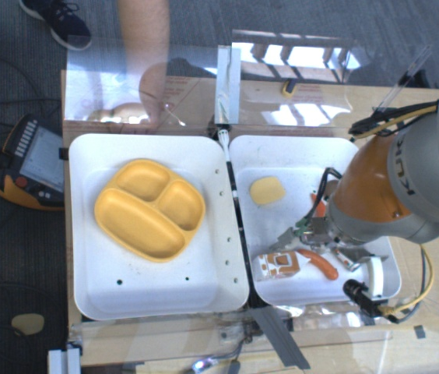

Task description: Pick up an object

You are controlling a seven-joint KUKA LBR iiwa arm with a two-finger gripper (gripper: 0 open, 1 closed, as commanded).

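Camera view, we see our gripper (307,238) low in the right white bin (282,283), can't tell its grip, orange carrot-shaped toy (318,262) just below it, small orange-and-white packet (279,264) beside, round yellow cookie-like piece (266,190) above.

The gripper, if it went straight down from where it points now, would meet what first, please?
Probably the orange carrot-like toy just below the gripper in the right bin, though depth is unclear from above.
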